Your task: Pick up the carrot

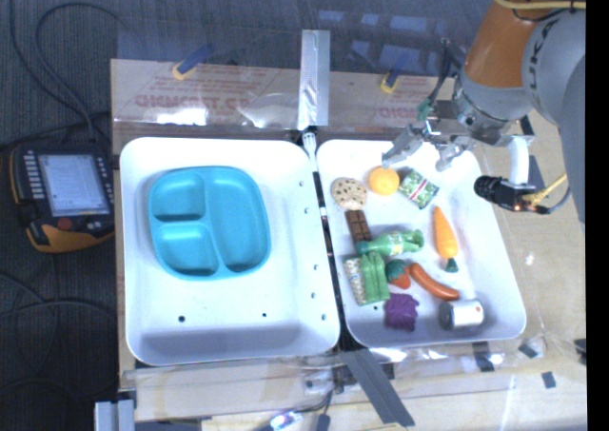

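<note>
Dark ribbed flooring around a worktop [533, 258] carrying two shallow white bins side by side. Far left, off the worktop: an orange-edged teach pendant [63, 189] with a lit screen, cable looped behind. Left bin [143, 324]: holds one blue divided plate [208, 219], three compartments, nothing visible in them. Between the bins: a raised central divider, with a strip of shiny tape [314, 79] running back from it. Right bin [504, 310]: crowded with toy food. From its left side: a cookie [349, 192]; below it a brown chocolate bar [358, 225]; lower still a green-and-pale packet [365, 279]; a green bottle [392, 243] lying on its side; purple grapes [402, 309]; an orange ball-shaped fruit [383, 180] near the back wall, just beside a small green-and-white carton [418, 188]; a red sausage-like piece [433, 282]; a silver can [462, 313] toward the front corner. Carrot [444, 234]: lying flat near the right wall of the right bin, point toward the back, green top toward the front, apart from the bottle. Jaws [423, 144]: spread apart, grasping nothing, hovering over the back of the right bin, above the fruit and carton rather than over the carrot. Task status: not yet begun in effect; carrot untouched. Remaining, as judged: reposition over the carrot, descend, close, lift.
</note>
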{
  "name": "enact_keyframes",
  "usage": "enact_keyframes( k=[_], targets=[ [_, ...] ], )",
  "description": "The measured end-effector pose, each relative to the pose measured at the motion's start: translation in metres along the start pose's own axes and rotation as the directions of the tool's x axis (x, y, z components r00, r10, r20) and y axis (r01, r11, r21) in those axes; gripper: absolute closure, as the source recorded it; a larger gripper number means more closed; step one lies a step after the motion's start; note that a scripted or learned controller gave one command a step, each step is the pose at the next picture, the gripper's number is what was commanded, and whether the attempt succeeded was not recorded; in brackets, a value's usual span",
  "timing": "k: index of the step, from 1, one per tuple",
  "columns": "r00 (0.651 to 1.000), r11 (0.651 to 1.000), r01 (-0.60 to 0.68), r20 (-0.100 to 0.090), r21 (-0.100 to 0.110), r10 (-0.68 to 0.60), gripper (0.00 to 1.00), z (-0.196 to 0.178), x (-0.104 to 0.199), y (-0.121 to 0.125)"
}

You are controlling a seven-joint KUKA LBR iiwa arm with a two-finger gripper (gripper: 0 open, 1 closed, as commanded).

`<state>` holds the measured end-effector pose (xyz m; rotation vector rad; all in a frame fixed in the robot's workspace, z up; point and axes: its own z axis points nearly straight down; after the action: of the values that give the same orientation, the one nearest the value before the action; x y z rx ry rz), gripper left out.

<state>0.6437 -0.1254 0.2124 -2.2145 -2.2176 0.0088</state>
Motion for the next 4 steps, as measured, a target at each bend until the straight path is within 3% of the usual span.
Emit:
enact_keyframes(
  k=[1,2,3,4],
  targets=[
    [1.000,1.000,-0.014,0.002,0.000,0.014,0.00,0.020,-0.068,-0.125],
    [0.999,1.000,0.032,-0.004,0.002,-0.032,0.00,0.110,-0.084,-0.094],
    [1.000,1.000,0.030,-0.006,0.008,-0.030,1.00,0.104,-0.083,-0.095],
    [0.998,0.998,0.056,0.003,-0.002,-0.056,1.00,-0.040,-0.061,-0.063]
  ],
)
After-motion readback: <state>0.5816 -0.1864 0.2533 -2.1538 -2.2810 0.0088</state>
